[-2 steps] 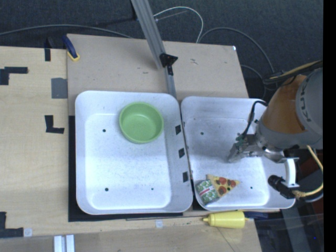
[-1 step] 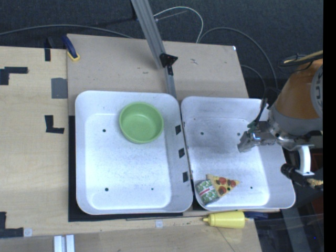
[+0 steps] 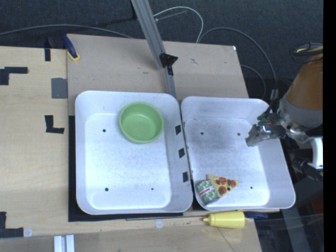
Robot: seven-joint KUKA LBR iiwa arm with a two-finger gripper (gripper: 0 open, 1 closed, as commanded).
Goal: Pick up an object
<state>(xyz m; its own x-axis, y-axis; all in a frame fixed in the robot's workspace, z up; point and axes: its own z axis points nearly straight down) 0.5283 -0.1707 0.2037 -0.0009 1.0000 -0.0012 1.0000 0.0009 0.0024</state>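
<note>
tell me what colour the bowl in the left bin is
Light green, plain all over; the bowl shows clearly in the camera view.

The arm (image 3: 307,96) runs off the right side, so only its orange band and a grey stretch of wrist can be made out; the gripper (image 3: 258,135) at its end is a small dark blur over the right bin (image 3: 273,193), too smeared to tell how it stands; the grey pole (image 3: 151,28) is cut off at the top edge; the small printed things in the right bin's near corner, a pizza slice toy (image 3: 226,183) and a green packet (image 3: 207,191), are too small to read; the yellow bottle (image 3: 227,219) lies partly under that bin's rim; the cables (image 3: 262,56) trail off into the dark floor.
</note>
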